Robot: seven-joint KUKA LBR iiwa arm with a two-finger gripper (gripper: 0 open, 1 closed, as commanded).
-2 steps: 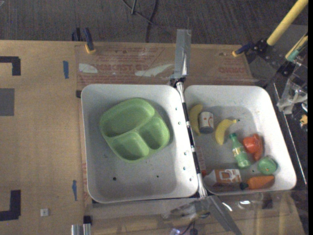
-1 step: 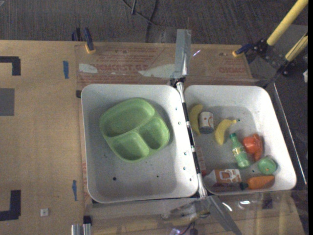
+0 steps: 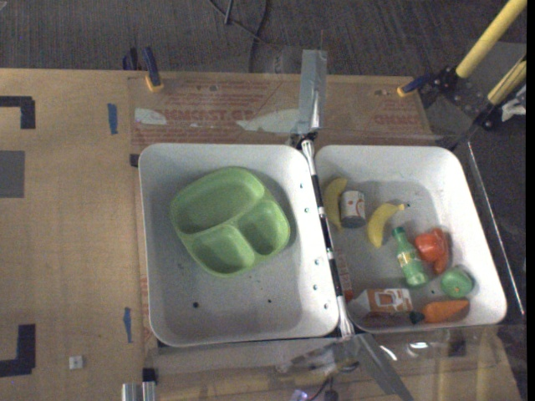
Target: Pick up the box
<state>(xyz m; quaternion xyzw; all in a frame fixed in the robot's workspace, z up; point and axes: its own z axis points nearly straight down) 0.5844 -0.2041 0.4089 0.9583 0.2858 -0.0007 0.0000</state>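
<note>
A: Item one, the desk [image 3: 67, 249]?

B: Tan board surface carrying two shallow white bins side by side, their inner rims touching along the centre line. Strips of blue tape sit on the board to the left of the bins.

A: Left bin [image 3: 159, 307], contents?

B: One green divided plate [image 3: 230, 220] with three compartments, lying flat, turned at an angle, towards the far half of the bin. Nothing is on it.

A: Right bin [image 3: 451, 170], contents?

B: Eight pieces. A banana [image 3: 334, 200] by the left wall, and a small can [image 3: 353, 208] touching it on the right. A second banana [image 3: 383, 222] is near the middle. A green bottle [image 3: 409, 257] lies on its side, just beside a red-orange object [image 3: 431, 246] too blurred to name. A small round green object [image 3: 456, 283] sits by the right wall, with an orange carrot-shaped piece [image 3: 445, 310] at the near rim below it.

A: And the box [image 3: 386, 301]?

B: White and orange carton, lying flat in the near left corner of the right bin, close to the near rim. Its right end is just beside the carrot-shaped piece's tip, whether touching I cannot tell. The green bottle lies just beyond it.

A: Surroundings?

B: A silver tape strip [image 3: 312, 90] runs back from the bins' junction; yellow poles [image 3: 497, 27] cross the far right corner.
</note>
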